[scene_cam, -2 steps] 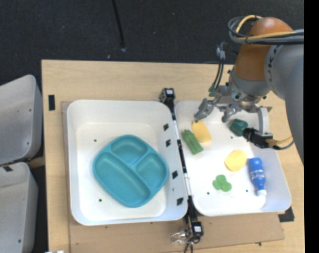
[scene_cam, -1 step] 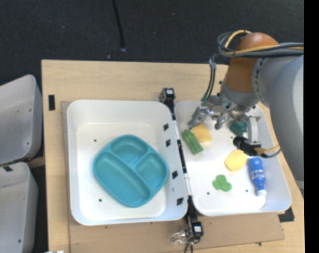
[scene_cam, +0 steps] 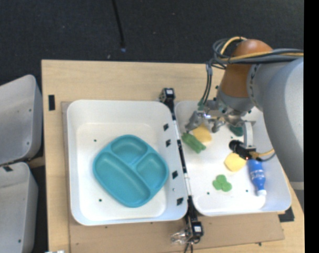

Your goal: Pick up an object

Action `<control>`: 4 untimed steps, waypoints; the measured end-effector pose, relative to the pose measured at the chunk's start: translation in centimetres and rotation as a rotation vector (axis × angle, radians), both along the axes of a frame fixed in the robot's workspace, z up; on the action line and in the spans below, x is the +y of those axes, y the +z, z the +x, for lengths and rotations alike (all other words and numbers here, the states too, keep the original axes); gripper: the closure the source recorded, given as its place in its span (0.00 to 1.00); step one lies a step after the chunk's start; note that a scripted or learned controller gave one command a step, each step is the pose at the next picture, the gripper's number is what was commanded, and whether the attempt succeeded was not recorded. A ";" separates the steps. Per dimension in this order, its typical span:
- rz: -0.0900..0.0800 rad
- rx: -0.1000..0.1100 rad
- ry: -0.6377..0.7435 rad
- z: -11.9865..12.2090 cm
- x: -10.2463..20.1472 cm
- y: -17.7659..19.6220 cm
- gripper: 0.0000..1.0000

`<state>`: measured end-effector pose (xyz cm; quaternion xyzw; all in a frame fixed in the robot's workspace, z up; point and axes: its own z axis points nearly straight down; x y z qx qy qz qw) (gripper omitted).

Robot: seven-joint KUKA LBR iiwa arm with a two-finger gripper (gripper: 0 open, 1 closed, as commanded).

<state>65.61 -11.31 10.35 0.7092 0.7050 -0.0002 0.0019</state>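
Note:
My gripper (scene_cam: 206,123) hangs low over the back left part of the right bin (scene_cam: 201,202). Its fingers stand apart around a pale yellow object (scene_cam: 203,135), which lies just below them. A green block (scene_cam: 193,142) lies against that yellow object on its left. Further right in the same bin lies a second yellow piece (scene_cam: 235,163). A small green clover-shaped piece (scene_cam: 221,183) sits near the bin's front, and a blue bottle with a white cap (scene_cam: 257,176) lies at the right side.
The left bin (scene_cam: 80,115) holds a teal divided plate (scene_cam: 130,169). Black clips sit along the ridge between the two bins. My grey arm covers the right bin's back right corner.

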 end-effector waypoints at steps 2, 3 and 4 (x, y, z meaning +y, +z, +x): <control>0.003 0.000 0.008 0.2 0.8 6.3 1.00; 0.002 0.000 0.008 0.3 0.7 10.3 1.00; 0.002 0.000 0.007 1.2 4.9 10.4 1.00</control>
